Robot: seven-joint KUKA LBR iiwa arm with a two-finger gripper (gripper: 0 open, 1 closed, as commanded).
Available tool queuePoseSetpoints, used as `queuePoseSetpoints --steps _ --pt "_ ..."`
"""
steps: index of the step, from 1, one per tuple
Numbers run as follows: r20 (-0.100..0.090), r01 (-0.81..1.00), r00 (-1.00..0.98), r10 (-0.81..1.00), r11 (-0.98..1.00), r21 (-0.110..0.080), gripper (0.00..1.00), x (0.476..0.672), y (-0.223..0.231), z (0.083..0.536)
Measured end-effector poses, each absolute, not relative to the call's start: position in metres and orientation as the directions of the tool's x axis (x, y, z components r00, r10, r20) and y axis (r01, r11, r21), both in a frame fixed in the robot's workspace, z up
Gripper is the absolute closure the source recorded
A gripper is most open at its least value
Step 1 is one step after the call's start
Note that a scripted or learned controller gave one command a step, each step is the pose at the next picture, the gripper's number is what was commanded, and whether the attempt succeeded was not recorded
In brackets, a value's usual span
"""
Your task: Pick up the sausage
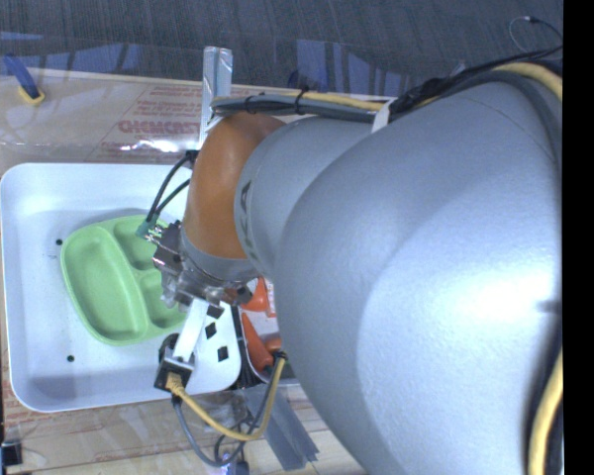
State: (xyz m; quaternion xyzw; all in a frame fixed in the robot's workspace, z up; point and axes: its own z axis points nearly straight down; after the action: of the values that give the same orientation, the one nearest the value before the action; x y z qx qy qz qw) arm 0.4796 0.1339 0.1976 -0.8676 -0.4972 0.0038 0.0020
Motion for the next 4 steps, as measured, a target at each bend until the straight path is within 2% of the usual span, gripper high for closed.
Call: queuePoseSetpoints --steps 1,2,3,4 --pt "-0.004 0.930 0.368 0.930 -0.368 -0.006 1.00 0.474 0.205 0.116" --pt "0.008 0.902 0.433 0.902 -0.433 0.002 1.00 0.478 0.176 0.094" --pt "-0.002 0.882 0.471 0.882 -0.471 -0.005 1.00 0.505 0.164 0.136" --pt "-0.003 0.649 0.761 0.649 -0.761 -0.003 1.00 0.529 0.188 0.231"
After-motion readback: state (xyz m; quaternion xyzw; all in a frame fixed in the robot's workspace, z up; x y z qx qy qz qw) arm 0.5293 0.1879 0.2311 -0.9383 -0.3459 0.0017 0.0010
